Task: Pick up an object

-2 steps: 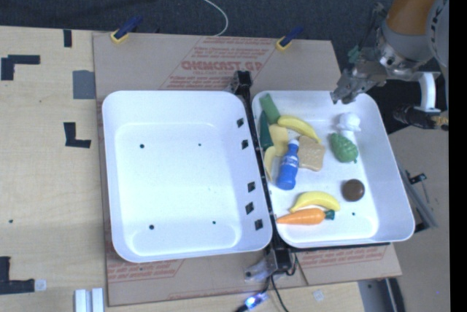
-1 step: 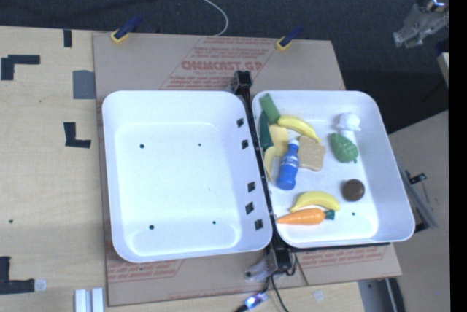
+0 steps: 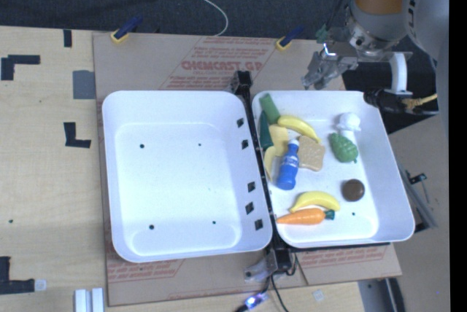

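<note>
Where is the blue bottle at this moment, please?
The blue bottle lies in the right bin, near its left wall, just left of the bread slice and below a banana.

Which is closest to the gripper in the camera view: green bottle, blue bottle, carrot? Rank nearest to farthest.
Measured from the gripper, above the right bin's far edge:
1. Green bottle, right side of the bin, with a white cap toward the gripper.
2. Blue bottle, mid-bin, lying beside the slice of bread.
3. Carrot, at the bin's near edge, below a banana.
</note>
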### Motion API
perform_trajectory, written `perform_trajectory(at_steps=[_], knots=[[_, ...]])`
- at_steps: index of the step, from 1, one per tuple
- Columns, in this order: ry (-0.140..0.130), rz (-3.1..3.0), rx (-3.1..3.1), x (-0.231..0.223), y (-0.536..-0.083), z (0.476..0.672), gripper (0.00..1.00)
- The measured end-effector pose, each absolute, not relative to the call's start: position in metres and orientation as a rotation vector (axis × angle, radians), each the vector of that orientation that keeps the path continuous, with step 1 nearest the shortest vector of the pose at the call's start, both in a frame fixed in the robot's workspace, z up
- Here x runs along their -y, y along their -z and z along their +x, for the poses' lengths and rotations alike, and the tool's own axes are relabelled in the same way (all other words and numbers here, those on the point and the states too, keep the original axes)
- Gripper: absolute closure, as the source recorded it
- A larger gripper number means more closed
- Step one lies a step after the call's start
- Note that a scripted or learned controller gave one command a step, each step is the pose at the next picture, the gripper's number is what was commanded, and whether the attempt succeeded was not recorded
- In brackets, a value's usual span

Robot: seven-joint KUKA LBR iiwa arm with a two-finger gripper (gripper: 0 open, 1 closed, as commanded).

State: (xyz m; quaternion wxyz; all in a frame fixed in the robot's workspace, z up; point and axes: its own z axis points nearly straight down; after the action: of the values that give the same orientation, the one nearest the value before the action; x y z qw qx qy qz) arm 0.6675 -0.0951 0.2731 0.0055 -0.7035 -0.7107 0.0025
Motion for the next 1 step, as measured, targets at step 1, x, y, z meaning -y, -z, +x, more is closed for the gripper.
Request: perform_trajectory(at_steps=[1], knots=[[-0.01, -2.208, 2.222, 0.0427, -0.1795, 0.6662, 1.0]])
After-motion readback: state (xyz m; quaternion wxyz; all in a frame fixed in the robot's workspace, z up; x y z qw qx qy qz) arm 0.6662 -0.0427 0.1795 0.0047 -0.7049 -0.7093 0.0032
